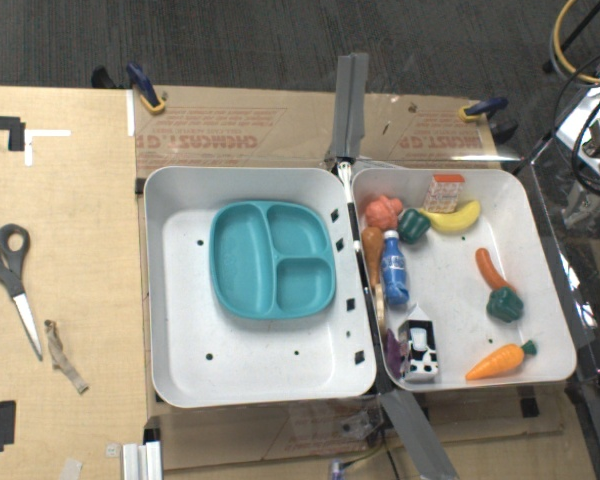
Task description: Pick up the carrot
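even, bright overhead light; soft shadows inside the white bins (170,368). mild glare on their rims, slight softness toward the frame's right edge.

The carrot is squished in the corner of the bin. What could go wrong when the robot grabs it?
The carrot lies close to the right bin's front wall, so a finger might hit the rim rather than slip beside it. It also tapers and looks smooth, so it might slide out. A green vegetable sits nearby and could get bumped.

Possibly a pale grey stretch of the arm (591,118), high at the far right edge.
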Robot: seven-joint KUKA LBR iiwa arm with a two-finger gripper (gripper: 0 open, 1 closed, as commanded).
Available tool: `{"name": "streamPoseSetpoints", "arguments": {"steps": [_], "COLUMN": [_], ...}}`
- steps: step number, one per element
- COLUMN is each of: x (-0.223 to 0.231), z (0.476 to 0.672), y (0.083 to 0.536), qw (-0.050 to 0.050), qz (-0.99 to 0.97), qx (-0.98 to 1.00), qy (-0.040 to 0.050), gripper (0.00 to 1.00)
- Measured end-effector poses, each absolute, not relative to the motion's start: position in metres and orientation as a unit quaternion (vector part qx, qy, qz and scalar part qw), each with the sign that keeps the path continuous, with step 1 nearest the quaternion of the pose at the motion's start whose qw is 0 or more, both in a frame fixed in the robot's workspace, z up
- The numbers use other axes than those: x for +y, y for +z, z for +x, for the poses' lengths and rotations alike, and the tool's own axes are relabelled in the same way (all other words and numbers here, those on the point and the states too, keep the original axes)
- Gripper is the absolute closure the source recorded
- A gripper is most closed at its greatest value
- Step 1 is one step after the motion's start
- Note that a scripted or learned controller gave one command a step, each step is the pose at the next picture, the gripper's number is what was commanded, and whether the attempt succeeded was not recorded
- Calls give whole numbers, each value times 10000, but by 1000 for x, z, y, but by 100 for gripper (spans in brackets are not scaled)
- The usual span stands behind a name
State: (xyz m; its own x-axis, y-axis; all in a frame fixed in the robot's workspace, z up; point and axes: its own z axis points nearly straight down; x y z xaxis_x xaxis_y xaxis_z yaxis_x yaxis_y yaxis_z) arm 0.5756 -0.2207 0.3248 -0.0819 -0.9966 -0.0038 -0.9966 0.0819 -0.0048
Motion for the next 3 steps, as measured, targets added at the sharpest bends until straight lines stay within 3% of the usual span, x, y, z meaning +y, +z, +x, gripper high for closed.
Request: {"name": "streamPoseSetpoints", "arguments": {"steps": [1, 2, 3], "x": [-220, -212, -211], "z": [523, 480, 520], "y": [283, 298, 277], "qw": [14, 19, 24], "qz": [-7545, -8756, -9296], "qx": [6563, 4830, 3686], "qy": [17, 15, 10], "gripper": [100, 100, 100]}}
